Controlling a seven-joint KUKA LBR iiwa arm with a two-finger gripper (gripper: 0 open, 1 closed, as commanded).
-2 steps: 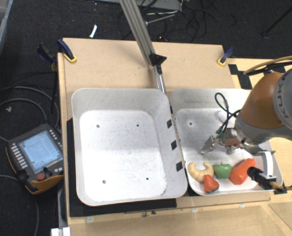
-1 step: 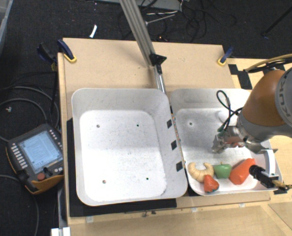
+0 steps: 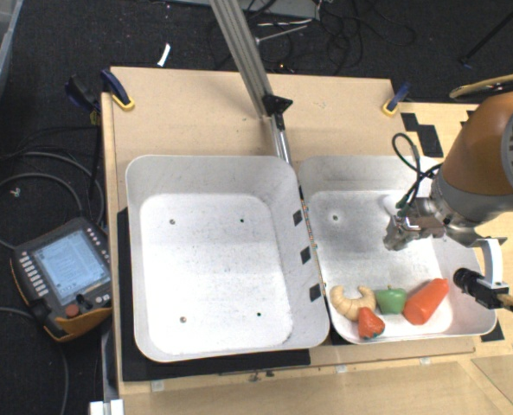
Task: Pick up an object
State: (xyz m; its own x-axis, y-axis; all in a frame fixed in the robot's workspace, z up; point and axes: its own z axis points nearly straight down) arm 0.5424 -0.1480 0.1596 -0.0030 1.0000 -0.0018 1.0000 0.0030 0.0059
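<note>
Left bin (image 3: 152, 180): sitting on the table (image 3: 195, 102), showing bare white floor with a few dark specks and nothing to pick.
Right bin (image 3: 351, 206): holding four things, all crowding its near wall.
Croissant (image 3: 351, 299): lying leftmost of the row, curled, tan, touching the red piece just near of it.
Red piece (image 3: 370, 322): small, sitting nearest the wall, between the croissant and the pepper.
Pepper (image 3: 392, 299): green, resting between the croissant and the carrot.
Carrot (image 3: 425, 302): orange, lying tilted at the right end; likely the easiest pick, being the largest and having open floor on its far side.
Tool (image 3: 400, 233): hanging over the bin's open middle, far of the row, carrying nothing; whether it is wide or narrow I cannot tell.
Step in hand: approaching; the tool should be coming nearward, centring over one item, with its fingers straddling the short width and staying clear of the wall.
</note>
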